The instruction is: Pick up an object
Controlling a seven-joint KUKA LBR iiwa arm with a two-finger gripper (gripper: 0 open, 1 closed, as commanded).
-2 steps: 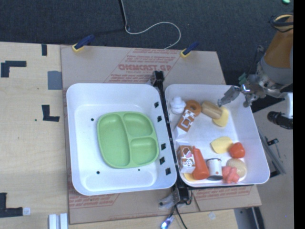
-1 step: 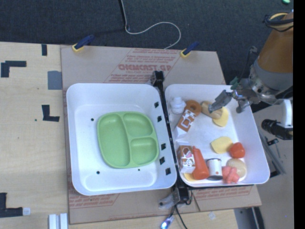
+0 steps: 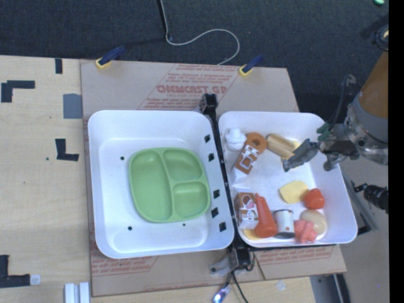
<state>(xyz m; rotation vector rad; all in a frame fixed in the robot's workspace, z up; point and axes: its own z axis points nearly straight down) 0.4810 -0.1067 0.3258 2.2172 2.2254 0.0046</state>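
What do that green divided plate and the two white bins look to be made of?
The green divided plate looks like moulded plastic: uniform colour, a soft sheen, rounded compartment ridges. The shallow white bins seem plastic too, smooth with rounded corners, though a coated material cannot be ruled out.

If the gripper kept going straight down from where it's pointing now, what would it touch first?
Probably bare white floor of the right bin. The open gripper hangs over a gap between the tan bread roll and the yellow wedge. Depth is unclear from this slanted view, so it might graze either one.
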